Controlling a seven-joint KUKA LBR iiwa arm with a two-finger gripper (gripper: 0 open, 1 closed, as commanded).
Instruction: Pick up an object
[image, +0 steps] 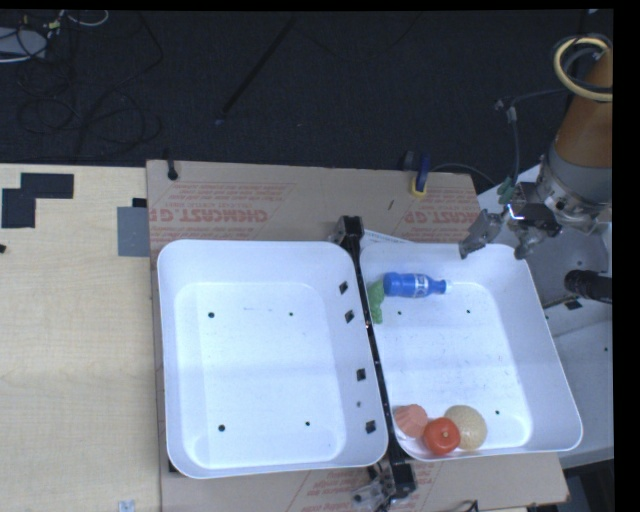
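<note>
The grey two-finger gripper (497, 234) is seen above the far right corner of the right-hand shallow white bin (548, 340). Its two dark fingers are spread wide apart, and nothing is held between them.

Four things lie in that bin. A small blue plastic bottle with a white cap (413, 286) lies on its side near the far wall, with a green piece (376, 302) just beside it against the left wall. In the near left corner a pink lump (409, 417), a red round fruit-like ball (441, 435) and a pale yellow ball (466, 425) are clustered, touching one another.

The blue bottle is judged the likeliest target, being the nearest object to the gripper: it lies to the gripper's left and slightly nearer. Its long axis runs left to right, cap pointing right, towards the gripper. A grasp would therefore best be made across the body, with the fingers set on the far and near sides. The cluster lies well apart, at the near end.
</note>
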